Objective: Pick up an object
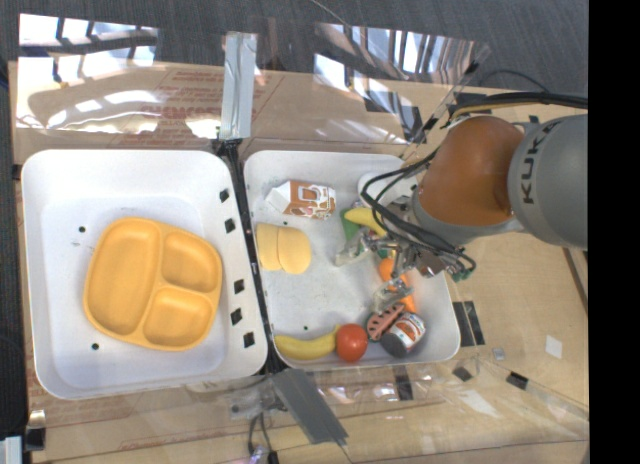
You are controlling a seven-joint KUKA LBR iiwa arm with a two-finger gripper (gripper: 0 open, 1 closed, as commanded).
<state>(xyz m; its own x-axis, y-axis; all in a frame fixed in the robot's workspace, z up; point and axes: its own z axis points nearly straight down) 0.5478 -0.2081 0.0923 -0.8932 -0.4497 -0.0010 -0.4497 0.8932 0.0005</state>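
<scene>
The robot arm reaches into the right bin above a banana, tomato and can; whether its fingers are spread cannot be told. A yellow tray lies in the left bin.

Glossy yellow plastic tray, matt white bins

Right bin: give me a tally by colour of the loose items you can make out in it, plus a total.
Yellow: 3, the banana, the pale yellow block, a yellow piece by the gripper.
Red: 1, the tomato.
Orange: 1, a carrot-like piece, partly hidden.
Mixed: 2, the white and brown carton, the small can.
Total: 7 visible; the arm hides part of the right bin.
</scene>
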